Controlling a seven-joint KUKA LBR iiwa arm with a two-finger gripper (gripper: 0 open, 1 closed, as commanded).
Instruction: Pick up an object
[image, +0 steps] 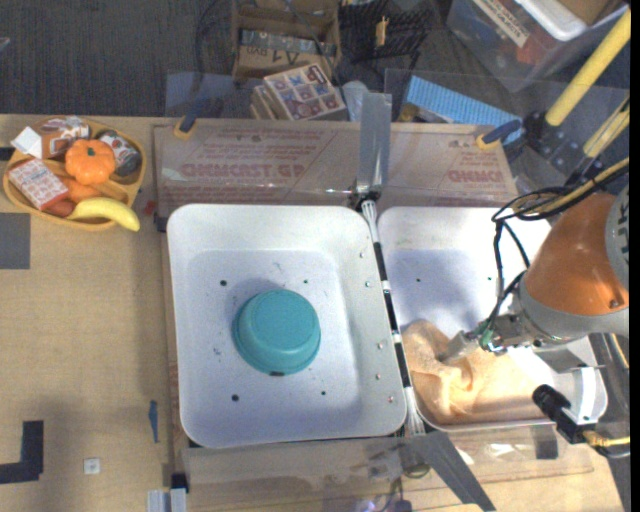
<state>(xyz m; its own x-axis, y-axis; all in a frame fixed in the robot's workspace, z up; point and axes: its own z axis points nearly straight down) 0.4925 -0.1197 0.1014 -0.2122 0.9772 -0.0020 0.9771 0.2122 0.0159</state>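
A teal bowl (278, 331) lies upside down in the middle of the left white bin (200, 250). A crumpled tan cloth-like object (450, 380) fills the near left corner of the right white bin (430, 250). My gripper (466, 346) comes in from the right, low over the tan object's upper edge and seemingly touching it. The grey arm with its orange band (578, 268) hangs over the right bin's right side and hides that part of it.
A metal divider (385, 300) separates the two bins. Cardboard walls (260, 170) stand behind them. A yellow plate (70, 170) with toy fruit sits on the bench at the far left. Black cables (510, 240) trail from the arm over the right bin.
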